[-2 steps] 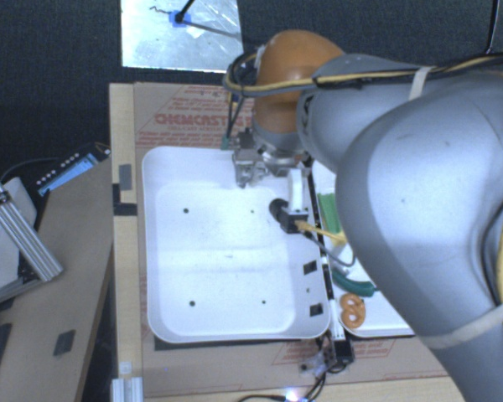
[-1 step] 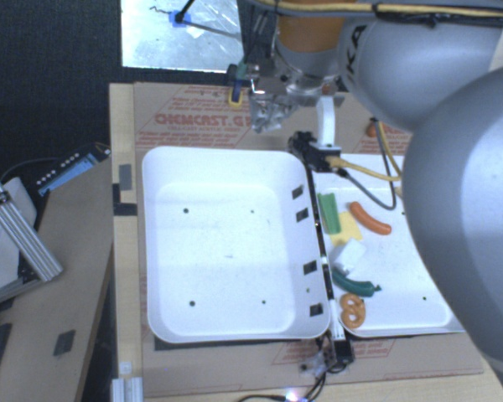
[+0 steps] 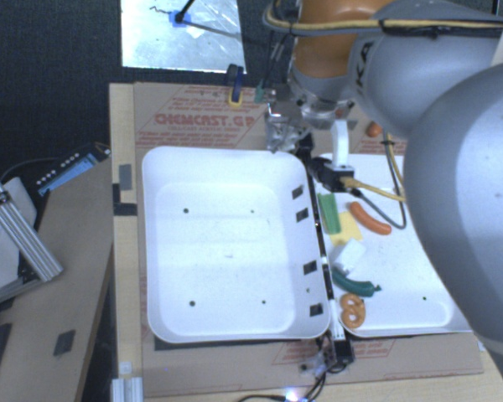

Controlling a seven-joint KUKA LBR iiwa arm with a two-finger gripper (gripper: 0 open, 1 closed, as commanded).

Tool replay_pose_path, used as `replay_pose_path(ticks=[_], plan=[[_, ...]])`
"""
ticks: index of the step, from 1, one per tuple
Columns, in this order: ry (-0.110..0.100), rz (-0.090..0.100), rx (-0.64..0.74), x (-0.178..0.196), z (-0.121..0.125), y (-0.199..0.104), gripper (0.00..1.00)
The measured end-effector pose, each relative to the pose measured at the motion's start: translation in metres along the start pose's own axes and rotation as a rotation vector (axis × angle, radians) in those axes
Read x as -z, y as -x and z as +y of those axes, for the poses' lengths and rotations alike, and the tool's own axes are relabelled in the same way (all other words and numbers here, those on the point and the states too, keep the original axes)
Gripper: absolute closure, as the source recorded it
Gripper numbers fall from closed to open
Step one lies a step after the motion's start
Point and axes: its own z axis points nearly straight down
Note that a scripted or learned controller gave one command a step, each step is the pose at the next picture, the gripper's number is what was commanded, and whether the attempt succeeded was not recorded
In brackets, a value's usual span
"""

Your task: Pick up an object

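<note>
While the toys are lying in the right bin point(image 3: 402, 312), close to the divider, the gripper point(image 3: 278, 134) is hanging over the far rim of the left bin point(image 3: 226, 249), well apart from them; can't tell its state. Nearest the divider, a flat green stick point(image 3: 328, 210) is sitting beside a glossy orange sausage point(image 3: 370, 218), a pale yellow block point(image 3: 345, 229) just below. Further down, a curved teal piece point(image 3: 356, 284) and a knobbly pretzel point(image 3: 352, 310) are resting. Both bins are looking smooth, white plastic on brown cardboard point(image 3: 201, 117).

Bulky grey arm point(image 3: 453, 115), orange band point(image 3: 339, 7), yellow cable point(image 3: 386, 25).
</note>
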Motion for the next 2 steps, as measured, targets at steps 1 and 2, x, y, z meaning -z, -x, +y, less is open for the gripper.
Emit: replay_pose_path(ticks=[1, 2], plan=[[0.002, 0.001, 0.002, 0.079, 0.0, 0.001, 1.0], [-0.002, 0.0, -0.001, 0.072, 0.0, 0.051, 1.0]])
